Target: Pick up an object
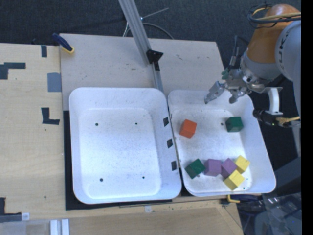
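Gripper [223, 93] stands above the far rim of the right bin [259, 146], fingers spread apart with nothing between them. No object is held. The arm [271, 38] reaches in from the right, its orange band visible above the wrist.

Candidate objects all lie in the right bin. An orange cube [188, 128] sits alone toward the bin's left side, apart from the rest. A dark green cube [234, 124] sits alone near the right wall, the closest piece to the gripper. Along the near edge a cluster is packed together: a second green cube [195, 168], two purple cubes [213, 167], and two yellow cubes [234, 179], touching or nearly so. The left bin [117, 146] holds no objects.

Assessment: the step in hand is the approach, before any descent. The next move calls for choosing a target, centring the open fingers over it, then lowering. The two isolated cubes offer finger clearance on all sides; the cluster does not.
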You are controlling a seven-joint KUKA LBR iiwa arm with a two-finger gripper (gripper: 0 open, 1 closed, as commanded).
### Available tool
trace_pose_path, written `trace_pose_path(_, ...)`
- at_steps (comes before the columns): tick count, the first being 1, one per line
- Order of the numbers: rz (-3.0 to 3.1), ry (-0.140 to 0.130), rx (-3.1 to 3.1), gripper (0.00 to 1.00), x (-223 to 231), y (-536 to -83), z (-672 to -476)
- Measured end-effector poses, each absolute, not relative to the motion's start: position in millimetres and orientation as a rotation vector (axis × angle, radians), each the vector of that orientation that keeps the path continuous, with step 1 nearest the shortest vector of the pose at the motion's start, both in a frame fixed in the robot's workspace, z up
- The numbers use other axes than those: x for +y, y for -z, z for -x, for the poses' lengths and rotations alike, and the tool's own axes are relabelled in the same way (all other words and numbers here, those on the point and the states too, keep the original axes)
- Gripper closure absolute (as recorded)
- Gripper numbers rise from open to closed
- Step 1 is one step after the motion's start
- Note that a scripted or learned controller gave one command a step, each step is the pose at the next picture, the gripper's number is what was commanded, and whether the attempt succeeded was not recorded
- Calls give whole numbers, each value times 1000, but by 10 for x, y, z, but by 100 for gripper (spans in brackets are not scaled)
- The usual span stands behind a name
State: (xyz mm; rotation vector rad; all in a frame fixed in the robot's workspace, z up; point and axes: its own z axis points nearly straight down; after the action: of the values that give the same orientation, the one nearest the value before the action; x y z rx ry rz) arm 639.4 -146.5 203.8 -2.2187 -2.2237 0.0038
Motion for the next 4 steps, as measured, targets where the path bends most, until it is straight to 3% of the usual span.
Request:
trace_pose_path(1, 2211, -6, -2223, 0, -977, -1465, -6391)
trace_pose_path(2, 2229, 18, -2237, 0, -1222, -1114, -5957)
trace_pose_path(3, 2236, 21, -2235, 0, -981, -1113, -5726)
trace_pose_path(4, 2222, 6, -2227, 0, -899, -944, -5367)
